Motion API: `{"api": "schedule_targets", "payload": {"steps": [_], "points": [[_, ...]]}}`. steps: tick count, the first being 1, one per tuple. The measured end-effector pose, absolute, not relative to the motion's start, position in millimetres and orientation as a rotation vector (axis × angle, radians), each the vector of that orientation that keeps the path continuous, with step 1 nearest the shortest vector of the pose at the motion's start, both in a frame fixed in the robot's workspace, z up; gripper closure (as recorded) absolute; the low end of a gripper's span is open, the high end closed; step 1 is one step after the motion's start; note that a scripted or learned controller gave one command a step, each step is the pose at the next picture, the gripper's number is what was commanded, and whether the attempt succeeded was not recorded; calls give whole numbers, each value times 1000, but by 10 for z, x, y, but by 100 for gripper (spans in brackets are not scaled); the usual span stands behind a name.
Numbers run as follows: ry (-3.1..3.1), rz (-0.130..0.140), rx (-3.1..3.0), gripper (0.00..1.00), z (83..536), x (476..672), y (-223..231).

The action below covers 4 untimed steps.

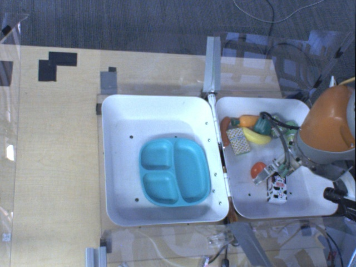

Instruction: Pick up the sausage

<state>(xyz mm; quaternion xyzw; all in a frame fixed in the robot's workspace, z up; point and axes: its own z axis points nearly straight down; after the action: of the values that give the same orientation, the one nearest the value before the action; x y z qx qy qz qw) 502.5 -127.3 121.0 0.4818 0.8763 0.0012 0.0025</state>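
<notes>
- The table (pixel 61 149) is of light wood and carries two shallow white bins side by side.
- The left bin (pixel 119 127) holds a blue plate (pixel 175 171) with three compartments; it lies flat near the middle of the bin, a little toward the near side.
- The right bin (pixel 311 207) holds several small things, most of them gathered in its far left part.
- The sausage (pixel 225 130) is reddish-brown and lies in the right bin along its left wall, at the far end of that wall. It touches or nearly touches the checkered block (pixel 238 141) just to its right.
- Beyond the block lies an orange piece (pixel 248 120), and to the right of the block a yellow banana (pixel 256 136). A teal object (pixel 263 126) sits just behind the banana, partly covered by black cables.
- A small red ball-like thing (pixel 258 169), maybe a tomato, lies nearer to the middle of the right bin.
- A white item with black spots (pixel 277 190) stands close to the near side of the bin, just below the pincer.
- The arm (pixel 328 129) comes in from the right, with its orange band over the right part of the right bin.
- The pincer (pixel 274 171) hangs low between the red thing and the spotted item, well apart from the sausage. I cannot tell how far its fingers are apart, and I see nothing clearly held between them.
</notes>
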Motion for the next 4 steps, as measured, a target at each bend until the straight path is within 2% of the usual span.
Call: {"api": "schedule_targets", "payload": {"steps": [1, 2, 3, 4], "points": [[2516, 5, 1871, 0, 1882, 4889, -1051], [2458, 14, 1933, 0, 899, 5124, -906], [2458, 23, 1925, 100, 1022, 5155, -889], [2486, 5, 1911, 100, 1843, 5389, -906]]}}
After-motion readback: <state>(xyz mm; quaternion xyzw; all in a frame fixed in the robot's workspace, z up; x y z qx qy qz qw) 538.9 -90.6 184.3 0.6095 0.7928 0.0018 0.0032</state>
